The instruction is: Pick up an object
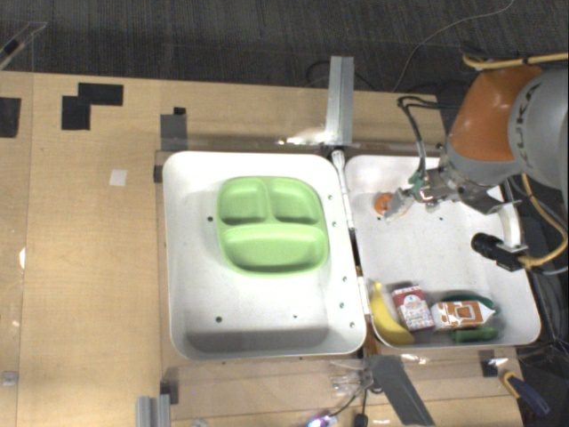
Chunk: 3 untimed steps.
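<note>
Camera view, tan wooden bench (80, 265), dark, perhaps carpeted, floor (178, 16)

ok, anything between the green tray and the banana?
Yes: the bins' adjoining walls separate them. The green tray lies in the left bin, the banana in the right bin's near-left corner. The camera view shows nothing else there.

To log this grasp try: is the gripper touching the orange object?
Cannot tell. In the camera view the gripper sits right beside the orange object, but the blur hides any contact or gap.
</note>
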### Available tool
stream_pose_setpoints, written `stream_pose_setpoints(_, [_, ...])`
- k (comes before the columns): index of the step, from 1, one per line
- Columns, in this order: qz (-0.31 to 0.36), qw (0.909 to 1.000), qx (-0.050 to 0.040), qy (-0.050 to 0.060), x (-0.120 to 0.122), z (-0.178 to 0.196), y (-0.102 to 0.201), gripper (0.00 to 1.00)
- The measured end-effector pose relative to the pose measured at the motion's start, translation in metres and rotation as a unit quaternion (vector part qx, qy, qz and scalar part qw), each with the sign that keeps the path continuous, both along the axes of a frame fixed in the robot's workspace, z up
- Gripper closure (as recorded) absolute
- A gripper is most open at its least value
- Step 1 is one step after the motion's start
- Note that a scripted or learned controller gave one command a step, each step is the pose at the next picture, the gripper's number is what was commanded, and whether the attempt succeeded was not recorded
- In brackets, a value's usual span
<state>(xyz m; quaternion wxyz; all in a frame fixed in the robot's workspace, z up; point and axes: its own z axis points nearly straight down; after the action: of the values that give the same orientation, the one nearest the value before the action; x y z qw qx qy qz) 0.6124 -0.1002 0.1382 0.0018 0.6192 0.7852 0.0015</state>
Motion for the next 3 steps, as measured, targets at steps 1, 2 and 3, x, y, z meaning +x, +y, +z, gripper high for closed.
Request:
stream_pose_setpoints(1, [-0.116, 0.9933, 0.0003, -0.002, 0.060, -0.050, -0.011, 0.00])
stream_pose_setpoints(2, [-0.010, 1.0000, -0.0003, -0.001, 0.058, -0.031, 0.002, 0.00])
stream_pose_setpoints(3, [0.030, 0.9995, -0.0007, 0.000, 0.014, -0.046, -0.062, 0.00])
